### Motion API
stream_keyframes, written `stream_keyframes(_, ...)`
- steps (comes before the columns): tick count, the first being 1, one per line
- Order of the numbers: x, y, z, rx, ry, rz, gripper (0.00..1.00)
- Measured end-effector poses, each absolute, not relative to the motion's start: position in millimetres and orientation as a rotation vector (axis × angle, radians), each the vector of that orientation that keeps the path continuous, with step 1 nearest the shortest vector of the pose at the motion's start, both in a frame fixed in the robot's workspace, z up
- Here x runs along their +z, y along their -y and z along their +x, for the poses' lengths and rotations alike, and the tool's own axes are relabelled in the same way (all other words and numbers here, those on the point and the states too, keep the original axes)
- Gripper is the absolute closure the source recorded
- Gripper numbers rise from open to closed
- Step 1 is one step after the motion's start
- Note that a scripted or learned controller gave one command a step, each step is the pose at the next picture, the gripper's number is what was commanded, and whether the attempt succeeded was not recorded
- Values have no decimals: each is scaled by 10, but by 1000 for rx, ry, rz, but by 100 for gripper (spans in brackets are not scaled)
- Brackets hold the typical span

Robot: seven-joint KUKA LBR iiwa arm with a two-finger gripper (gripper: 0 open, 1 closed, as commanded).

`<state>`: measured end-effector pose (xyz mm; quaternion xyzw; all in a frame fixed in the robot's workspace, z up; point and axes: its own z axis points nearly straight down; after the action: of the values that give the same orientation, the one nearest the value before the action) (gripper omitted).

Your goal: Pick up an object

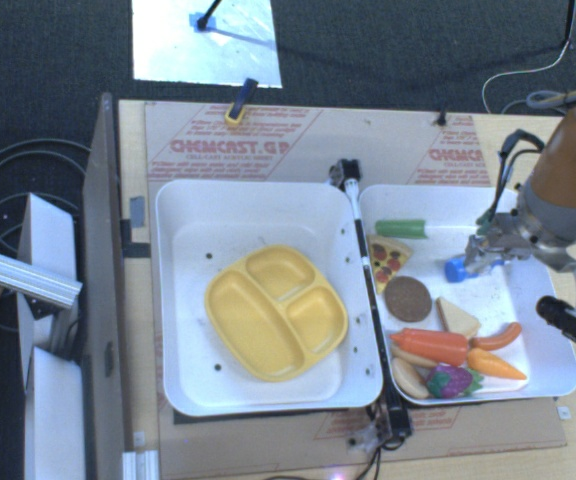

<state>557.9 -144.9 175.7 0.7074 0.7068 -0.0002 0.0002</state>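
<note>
The right bin (543,373) holds several toy foods: a green cylinder (400,228), a pizza slice (389,258), a brown round cookie (407,298), a tan wedge (458,317), a red-orange sausage (431,345), a small sausage (498,337), a carrot (496,365), a purple grape bunch (451,380) and a small blue piece (457,268). My gripper (488,253) hangs low over the bin's upper right part, right beside the blue piece. The arm's wrist hides the fingertips.
The left bin (183,298) holds a yellow divided tray (275,311). A black strip runs along the seam between the bins. Cardboard lies under both bins. Cables loop at the far left and top right.
</note>
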Motion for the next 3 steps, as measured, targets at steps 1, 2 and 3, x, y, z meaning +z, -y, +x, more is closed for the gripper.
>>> stream_keyframes(1,1653,1097,5620,2,-2229,2215,100)
stream_keyframes(2,1658,1116,5618,2,-2225,2217,0)
stream_keyframes(3,833,1033,5434,9,-2218,2220,0)
